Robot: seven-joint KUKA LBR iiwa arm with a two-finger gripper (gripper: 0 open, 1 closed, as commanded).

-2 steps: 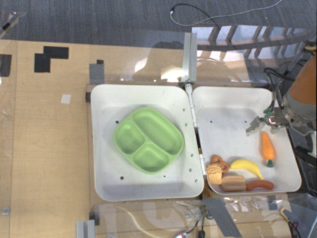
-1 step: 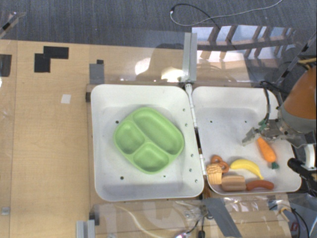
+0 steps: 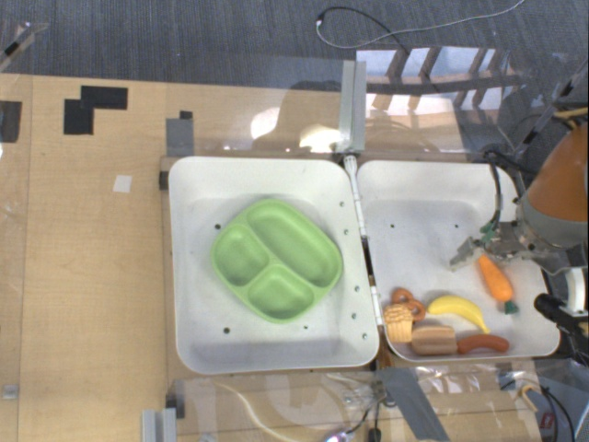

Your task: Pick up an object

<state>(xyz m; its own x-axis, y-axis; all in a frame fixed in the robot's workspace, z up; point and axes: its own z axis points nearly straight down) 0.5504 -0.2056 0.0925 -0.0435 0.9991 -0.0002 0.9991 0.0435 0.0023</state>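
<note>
My gripper (image 3: pixel 502 256) hangs low over the right side of the right bin (image 3: pixel 423 201), open, its fingers (image 3: pixel 460 256) spread apart. An orange toy carrot (image 3: pixel 497 282) lies on the bin floor just below it, its upper end under the gripper and its green tip pointing toward the front. Nothing is lifted. Along the bin's front edge sit a yellow banana (image 3: pixel 458 311), a red sausage (image 3: pixel 483 343), a brown bread roll (image 3: pixel 433 341), a pretzel (image 3: pixel 408 299) and a small tan muffin (image 3: pixel 398 321).
A green divided plate (image 3: pixel 276 259) lies in the middle of the left bin (image 3: pixel 198 339). A metal divider post (image 3: pixel 352 109) stands behind the seam between the bins. The arm's orange band (image 3: pixel 563 187) overhangs the right bin's right wall.
</note>
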